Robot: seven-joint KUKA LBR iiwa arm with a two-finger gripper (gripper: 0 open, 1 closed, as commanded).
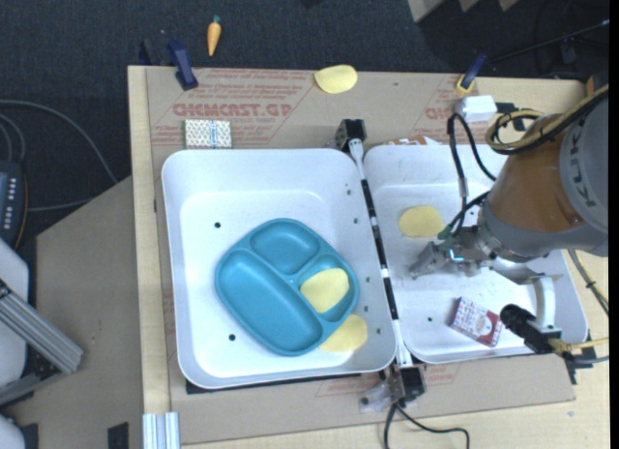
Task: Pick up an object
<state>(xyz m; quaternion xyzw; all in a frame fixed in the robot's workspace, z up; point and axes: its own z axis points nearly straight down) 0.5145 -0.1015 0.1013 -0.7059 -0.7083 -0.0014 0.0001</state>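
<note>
While the arm (pixel 527 205) covers part of the right bin (pixel 426 162), the gripper (pixel 426 261) hangs just below a yellow disc (pixel 420 221) | grip: blurred, cannot tell | red-and-white packet (pixel 473 321) near, apart | left bin (pixel 193 195): blue plate (pixel 276 287), yellow piece (pixel 346 336) at its edge

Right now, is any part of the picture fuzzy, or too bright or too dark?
In the camera view, the arm looks a bit soft around the gripper. The left bin and right bin are very bright, nearly washed out. The blue tray looks sharp, and the floor around the bench is dim.
</note>
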